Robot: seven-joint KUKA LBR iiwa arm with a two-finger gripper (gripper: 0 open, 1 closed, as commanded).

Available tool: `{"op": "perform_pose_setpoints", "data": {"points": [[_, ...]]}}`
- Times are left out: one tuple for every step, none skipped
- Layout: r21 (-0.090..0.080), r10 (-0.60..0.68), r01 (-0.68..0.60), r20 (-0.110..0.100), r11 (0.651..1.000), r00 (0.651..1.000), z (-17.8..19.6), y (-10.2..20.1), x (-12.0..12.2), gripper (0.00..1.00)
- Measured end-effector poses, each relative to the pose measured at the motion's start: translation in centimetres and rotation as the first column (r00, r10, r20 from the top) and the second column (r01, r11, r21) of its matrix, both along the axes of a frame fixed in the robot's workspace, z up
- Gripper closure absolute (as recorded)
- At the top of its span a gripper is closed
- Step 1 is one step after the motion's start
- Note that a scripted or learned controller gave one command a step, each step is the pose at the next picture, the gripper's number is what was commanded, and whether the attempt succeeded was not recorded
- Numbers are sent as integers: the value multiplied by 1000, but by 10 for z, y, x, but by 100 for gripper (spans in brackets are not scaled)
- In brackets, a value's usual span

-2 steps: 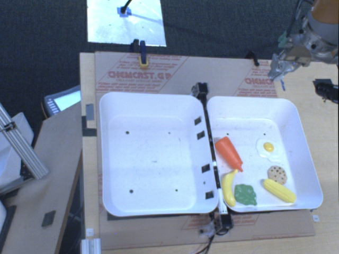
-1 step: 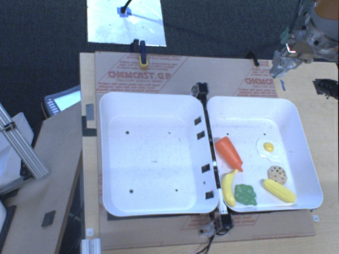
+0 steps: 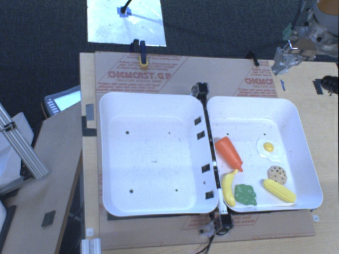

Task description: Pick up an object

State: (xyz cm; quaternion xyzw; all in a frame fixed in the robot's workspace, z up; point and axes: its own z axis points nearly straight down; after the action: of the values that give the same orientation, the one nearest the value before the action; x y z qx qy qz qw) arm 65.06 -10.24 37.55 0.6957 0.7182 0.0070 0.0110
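Note:
The right bin (image 3: 293,121) holds toy food: an orange carrot (image 3: 229,152) by the divider, a yellow banana (image 3: 229,189), a green leafy piece (image 3: 245,194), a fried egg (image 3: 267,147), a brown cookie (image 3: 276,174) and a yellow corn cob (image 3: 279,190). My gripper (image 3: 283,57) hangs at the top right, above the bench behind the right bin's far corner, well apart from all the food. Nothing shows between its fingers.
The left bin (image 3: 106,142) sits beside the right one, with black clips along the shared divider (image 3: 207,147). A yellow and black clamp (image 3: 142,53) stands at the bench's back edge. A metal rail (image 3: 16,142) lies off the bench at left.

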Motion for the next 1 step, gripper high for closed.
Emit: {"op": "perform_pose_setpoints", "data": {"points": [[-1,4,-4,4,1000,1000,11,0,1,100]]}}
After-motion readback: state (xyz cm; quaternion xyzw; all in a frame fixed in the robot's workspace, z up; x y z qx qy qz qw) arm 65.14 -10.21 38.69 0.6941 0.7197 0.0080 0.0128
